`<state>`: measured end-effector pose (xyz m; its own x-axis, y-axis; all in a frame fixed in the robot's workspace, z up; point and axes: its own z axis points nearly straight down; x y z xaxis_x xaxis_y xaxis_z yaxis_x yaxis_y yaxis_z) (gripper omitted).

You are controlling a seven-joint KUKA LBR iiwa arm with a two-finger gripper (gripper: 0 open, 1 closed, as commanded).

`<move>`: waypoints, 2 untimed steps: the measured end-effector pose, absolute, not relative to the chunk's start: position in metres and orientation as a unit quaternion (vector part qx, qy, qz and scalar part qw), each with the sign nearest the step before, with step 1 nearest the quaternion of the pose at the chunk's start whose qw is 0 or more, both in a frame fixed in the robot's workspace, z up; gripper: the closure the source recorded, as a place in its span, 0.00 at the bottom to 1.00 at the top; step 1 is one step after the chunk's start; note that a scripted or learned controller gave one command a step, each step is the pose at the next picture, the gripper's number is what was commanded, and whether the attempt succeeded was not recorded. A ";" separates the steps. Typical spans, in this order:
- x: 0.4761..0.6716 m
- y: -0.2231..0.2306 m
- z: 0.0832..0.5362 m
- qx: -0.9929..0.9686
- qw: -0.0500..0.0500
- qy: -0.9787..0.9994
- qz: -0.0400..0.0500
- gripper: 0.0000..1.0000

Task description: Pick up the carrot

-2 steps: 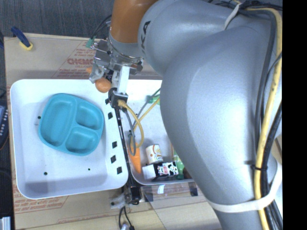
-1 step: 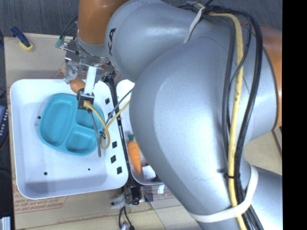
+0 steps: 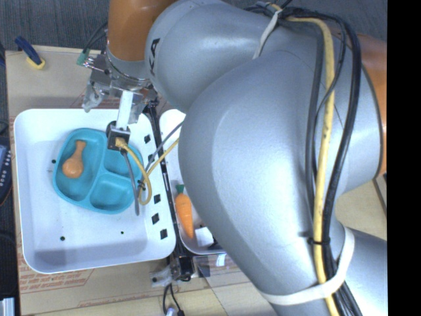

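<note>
The orange carrot (image 3: pixel 185 216) lies in the right bin (image 3: pixel 172 120), close to the wall shared with the left bin; the big grey arm covers its right side. My gripper (image 3: pixel 94 96) hangs over the far edge of the left bin (image 3: pixel 39 196), well up and left of the carrot and apart from it. Nothing can be seen held in it.
A blue divided plate (image 3: pixel 99 193) sits in the left bin, with an orange spoon-shaped piece (image 3: pixel 74 163) in its left compartment. The arm hides most of the right bin. A blue and yellow tool (image 3: pixel 29 52) lies on the bench at far left.
</note>
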<state>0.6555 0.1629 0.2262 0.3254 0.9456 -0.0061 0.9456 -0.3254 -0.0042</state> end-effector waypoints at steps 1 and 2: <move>0.573 0.184 0.171 0.728 -0.003 0.685 -0.006 0.00; 0.483 0.152 0.206 0.675 -0.002 0.738 -0.004 0.00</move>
